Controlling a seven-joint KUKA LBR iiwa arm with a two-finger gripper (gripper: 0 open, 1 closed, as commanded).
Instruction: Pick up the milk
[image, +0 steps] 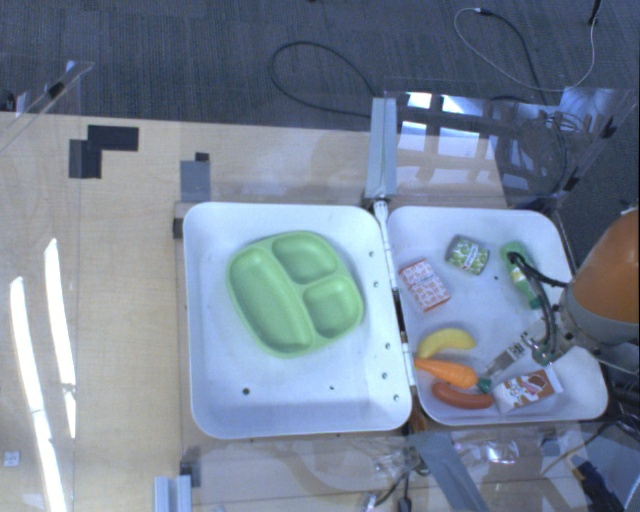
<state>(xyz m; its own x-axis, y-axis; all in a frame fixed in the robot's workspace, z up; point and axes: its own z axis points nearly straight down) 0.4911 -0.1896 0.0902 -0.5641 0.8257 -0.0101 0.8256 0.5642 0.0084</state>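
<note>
Pale wooden bench (100, 330) carries two bins. We see the metal two-finger gripper (512, 354) spread wide in the right white bin (480, 225), just above the brown-and-white milk carton (526, 390) lying flat near its front right corner.

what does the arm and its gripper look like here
The arm enters from the right edge as a rounded orange band above a grey wrist section. A dark cable loops out along it toward the bin. The gripper is a small silvery metal piece at its tip, too small to make out in detail.
</note>
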